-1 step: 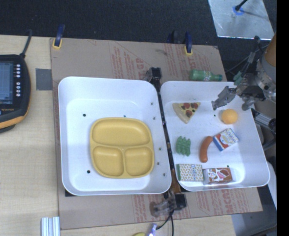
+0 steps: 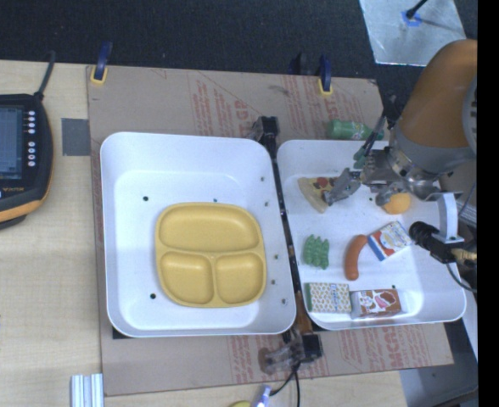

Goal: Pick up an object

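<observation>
My gripper (image 2: 341,186) hangs over the back left part of the right bin (image 2: 436,314), reaching in from the right. Its tip is right beside a toy pizza slice (image 2: 314,190), touching or just above its right edge. An orange fruit (image 2: 398,202) lies just right of the gripper, partly under the wrist. Further forward lie a green toy (image 2: 316,251), an orange sausage (image 2: 354,256) and a small red and white carton (image 2: 391,240). Two flat packets (image 2: 328,298) (image 2: 376,303) sit along the front wall.
The left bin (image 2: 122,227) holds a yellow divided plate (image 2: 210,254). A green object (image 2: 348,130) lies on the cardboard behind the right bin. A tablet-like pendant (image 2: 8,159) rests at the bench's far left.
</observation>
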### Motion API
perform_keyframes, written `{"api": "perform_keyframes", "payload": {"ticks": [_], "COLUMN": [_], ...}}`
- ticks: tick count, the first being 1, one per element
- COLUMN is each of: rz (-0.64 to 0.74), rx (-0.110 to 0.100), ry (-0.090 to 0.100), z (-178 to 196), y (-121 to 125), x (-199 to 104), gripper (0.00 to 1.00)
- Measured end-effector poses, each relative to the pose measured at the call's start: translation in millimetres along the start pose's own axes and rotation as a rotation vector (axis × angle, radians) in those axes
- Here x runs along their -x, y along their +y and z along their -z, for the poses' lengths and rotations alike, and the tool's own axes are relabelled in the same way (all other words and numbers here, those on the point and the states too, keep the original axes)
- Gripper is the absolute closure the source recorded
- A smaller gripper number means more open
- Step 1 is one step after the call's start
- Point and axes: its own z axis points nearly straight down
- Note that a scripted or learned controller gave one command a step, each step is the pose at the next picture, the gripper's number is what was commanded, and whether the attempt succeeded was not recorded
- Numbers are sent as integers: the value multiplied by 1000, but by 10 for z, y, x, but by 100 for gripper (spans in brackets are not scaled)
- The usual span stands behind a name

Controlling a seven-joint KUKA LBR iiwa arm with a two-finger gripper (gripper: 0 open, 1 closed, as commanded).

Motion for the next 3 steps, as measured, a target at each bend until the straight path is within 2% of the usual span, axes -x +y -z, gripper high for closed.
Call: {"api": "perform_keyframes", "payload": {"ticks": [1, 2, 3], "rz": [-1, 0, 2], "rx": [4, 13, 13], "ry": [0, -5, -7], "z": [-970, -957, -852], "y": [-341, -539, -538], "x": [684, 281, 299], "gripper": [0, 0, 100]}}
